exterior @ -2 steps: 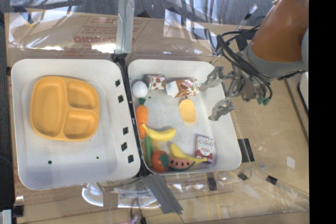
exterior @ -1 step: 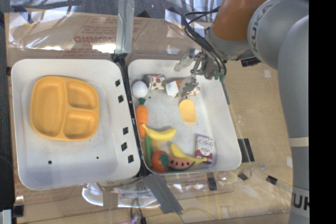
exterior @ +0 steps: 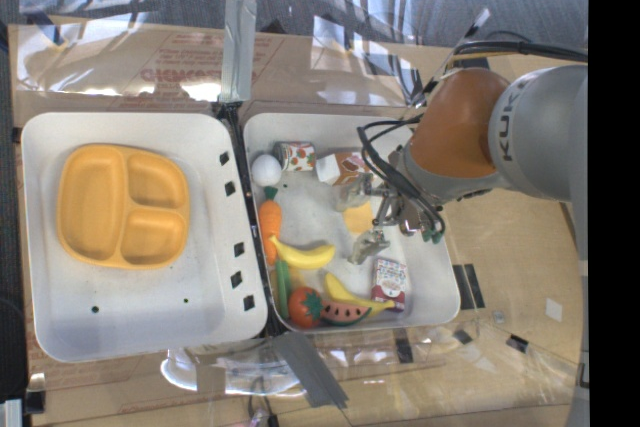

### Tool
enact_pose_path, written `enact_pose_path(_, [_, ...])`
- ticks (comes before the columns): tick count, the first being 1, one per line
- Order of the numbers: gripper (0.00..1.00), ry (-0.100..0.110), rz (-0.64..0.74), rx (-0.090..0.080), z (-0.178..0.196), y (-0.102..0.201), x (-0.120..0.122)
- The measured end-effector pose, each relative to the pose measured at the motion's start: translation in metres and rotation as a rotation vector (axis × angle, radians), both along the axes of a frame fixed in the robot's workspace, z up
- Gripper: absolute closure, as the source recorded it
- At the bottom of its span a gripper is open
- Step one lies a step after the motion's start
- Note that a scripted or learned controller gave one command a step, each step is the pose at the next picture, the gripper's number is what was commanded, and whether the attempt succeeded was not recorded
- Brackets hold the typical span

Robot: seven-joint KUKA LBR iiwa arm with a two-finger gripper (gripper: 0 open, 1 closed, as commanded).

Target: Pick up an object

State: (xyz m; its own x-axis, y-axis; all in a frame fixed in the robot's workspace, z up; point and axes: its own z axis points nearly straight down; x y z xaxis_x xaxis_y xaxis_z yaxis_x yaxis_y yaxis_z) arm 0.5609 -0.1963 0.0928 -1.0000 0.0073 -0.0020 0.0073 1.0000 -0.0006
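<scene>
Over the right bin [exterior: 440, 287], the gripper [exterior: 372, 243] hangs low among crowded toys, and I cannot tell how far it is open or whether it grips anything. Just beside it lie a banana [exterior: 303, 254], a small carton [exterior: 389, 279] with unreadable print, and a watermelon slice [exterior: 345, 312] near the front wall. Left of that bin, the yellow divided tray [exterior: 122, 205] sits in the left bin [exterior: 120, 315] with bare floor around it. "KUKA" partly shows on the arm [exterior: 530, 130].

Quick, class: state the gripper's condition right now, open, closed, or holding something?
Gripper: cannot be told; it hangs over the right bin, near the cheese wedge.
</scene>
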Motion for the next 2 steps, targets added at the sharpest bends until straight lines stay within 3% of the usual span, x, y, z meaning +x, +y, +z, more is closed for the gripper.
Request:
enact_pose_path(1, [0.0,0.03,-0.067,0.002,-0.003,0.006,0.081])
enact_pose_path(2, [0.0,-0.001,0.018,0.001,0.001,-0.013,0.031])
